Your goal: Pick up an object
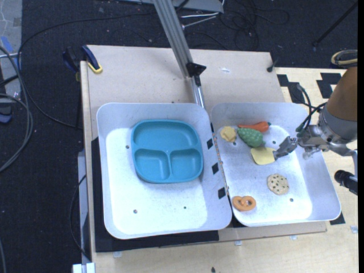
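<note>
The right bin (315, 201) holds several small food toys. A green vegetable (250, 136) lies beside an orange carrot (254, 126) near the bin's back. Left of them sits a small pale yellow piece (228, 133). A yellow wedge (263, 156) lies in the middle, a speckled cookie (277, 183) sits nearer the front, and an orange pretzel (244, 203) rests by the front left corner. My gripper (284, 147) reaches in from the right, low over the bin, its tip right next to the yellow wedge's right edge. Nothing shows held in it.
The left bin (116, 203) carries a blue divided tray (168, 151). A metal pole (176, 33) slants down to the back of the bins' divide. The arm's wrist (335, 127) hangs over the right bin's right rim.
</note>
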### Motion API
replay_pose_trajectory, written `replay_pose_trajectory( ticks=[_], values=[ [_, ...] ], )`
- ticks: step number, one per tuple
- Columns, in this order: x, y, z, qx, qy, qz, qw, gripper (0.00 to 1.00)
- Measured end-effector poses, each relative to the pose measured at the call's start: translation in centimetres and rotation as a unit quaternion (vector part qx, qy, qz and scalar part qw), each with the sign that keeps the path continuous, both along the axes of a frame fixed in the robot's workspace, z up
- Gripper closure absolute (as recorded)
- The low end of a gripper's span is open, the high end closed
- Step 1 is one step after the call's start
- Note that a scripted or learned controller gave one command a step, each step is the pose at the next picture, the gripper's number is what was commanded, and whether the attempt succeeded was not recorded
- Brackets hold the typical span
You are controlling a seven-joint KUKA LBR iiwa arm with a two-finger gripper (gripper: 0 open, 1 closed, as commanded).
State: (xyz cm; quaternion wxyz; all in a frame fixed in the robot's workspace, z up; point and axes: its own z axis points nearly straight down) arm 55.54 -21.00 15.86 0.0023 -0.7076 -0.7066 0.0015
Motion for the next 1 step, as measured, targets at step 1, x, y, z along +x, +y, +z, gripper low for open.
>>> replay_pose_trajectory(
  ticks=[1],
  values=[
    [0.22, 0.13, -6.38, 0.0, 0.0, 0.0, 1.0, 0.0]
  ],
)
